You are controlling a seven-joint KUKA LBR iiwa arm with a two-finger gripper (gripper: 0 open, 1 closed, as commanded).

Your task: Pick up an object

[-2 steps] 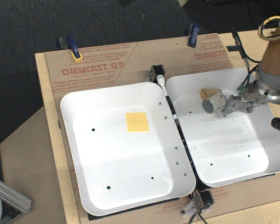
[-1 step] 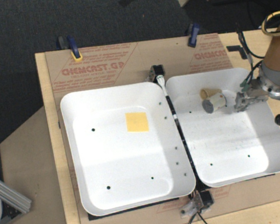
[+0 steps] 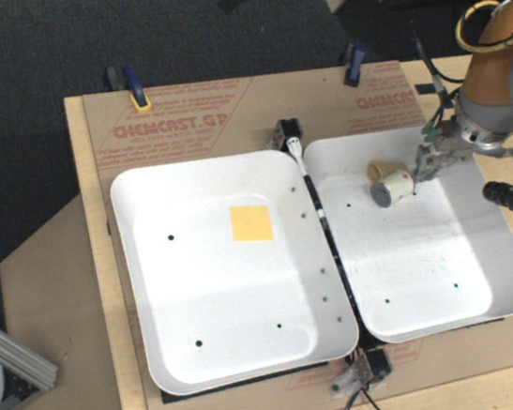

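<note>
A small tan cork-like cylinder [image 3: 381, 170] lies in the far part of the right bin [image 3: 477, 291]. Just in front of it lies a short grey cylinder [image 3: 391, 190] with a pale end that points right. My gripper [image 3: 424, 165] hangs low over the right bin's far right part, right beside both cylinders and close to the grey one's pale end. Whether it touches either one is too small to tell. A flat yellow square [image 3: 250, 222] lies in the left bin [image 3: 155, 289], toward its far middle.
The two bins meet at a black divider strip [image 3: 325, 237]. Two blue clamps [image 3: 135, 84] [image 3: 353, 63] grip the board's far edge. The grey arm [image 3: 494, 90] comes in over the right bin's far right corner.
</note>
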